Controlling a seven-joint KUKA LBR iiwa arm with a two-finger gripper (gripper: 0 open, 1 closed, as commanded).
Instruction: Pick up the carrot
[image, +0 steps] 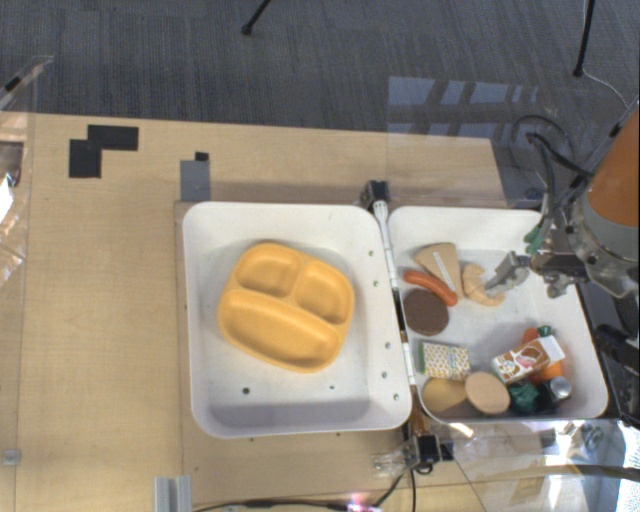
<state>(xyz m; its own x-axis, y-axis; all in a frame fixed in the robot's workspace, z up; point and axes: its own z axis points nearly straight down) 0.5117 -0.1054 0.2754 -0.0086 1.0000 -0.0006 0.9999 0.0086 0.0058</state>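
so the carrot (541, 352) looks to be the small orange piece w/ a green top, right bin (575, 310), wedged behind the juice carton (527, 362). prob light, stiff, smooth plastic, so slippery; pinch across its middle. gripper (507, 272) hangs near the bin's back, over a pale food piece (483, 288), apart from the carrot; can't tell its state.

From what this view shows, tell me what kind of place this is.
Probably a robot lab test bench: two white bins on a wooden bench, toy food beside a yellow tray, cables, and grey carpet behind.
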